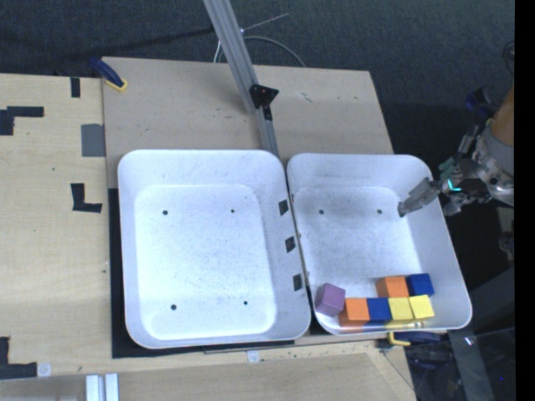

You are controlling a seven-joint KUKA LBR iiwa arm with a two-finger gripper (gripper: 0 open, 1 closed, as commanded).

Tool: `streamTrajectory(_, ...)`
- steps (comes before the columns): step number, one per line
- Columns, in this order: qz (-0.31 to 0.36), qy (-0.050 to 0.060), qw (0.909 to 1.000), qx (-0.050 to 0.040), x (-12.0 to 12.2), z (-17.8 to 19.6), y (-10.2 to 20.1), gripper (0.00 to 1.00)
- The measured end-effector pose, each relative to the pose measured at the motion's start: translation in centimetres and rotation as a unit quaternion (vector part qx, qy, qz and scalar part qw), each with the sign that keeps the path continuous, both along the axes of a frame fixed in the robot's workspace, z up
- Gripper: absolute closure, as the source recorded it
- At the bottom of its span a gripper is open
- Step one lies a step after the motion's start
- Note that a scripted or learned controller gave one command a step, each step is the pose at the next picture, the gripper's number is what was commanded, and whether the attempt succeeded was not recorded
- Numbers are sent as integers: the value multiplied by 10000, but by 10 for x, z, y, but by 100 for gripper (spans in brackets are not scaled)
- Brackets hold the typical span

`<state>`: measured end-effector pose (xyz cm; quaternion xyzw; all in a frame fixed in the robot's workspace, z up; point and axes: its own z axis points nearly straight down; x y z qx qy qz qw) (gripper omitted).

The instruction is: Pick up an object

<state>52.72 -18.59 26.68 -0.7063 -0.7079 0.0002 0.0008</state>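
- We find no readable text, label, brand or number anywhere.
- The black tape pieces (81,196) on the wooden bench (50,266) form plain shapes, not letters.
- The coloured blocks (393,299) carry no markings we can read.

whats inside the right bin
The right bin holds small blocks clustered at its near edge: one purple, two orange, two blue, two yellow. Anything hidden beneath them can't be seen.
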Motion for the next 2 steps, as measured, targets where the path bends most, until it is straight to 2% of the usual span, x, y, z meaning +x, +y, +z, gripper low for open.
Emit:
streamTrajectory(1, -5, 2, 10000, -2, 8, -77, 36, 0)
streamTrajectory(2, 4, 14, 10000, 3, 1, -94, 69, 0)
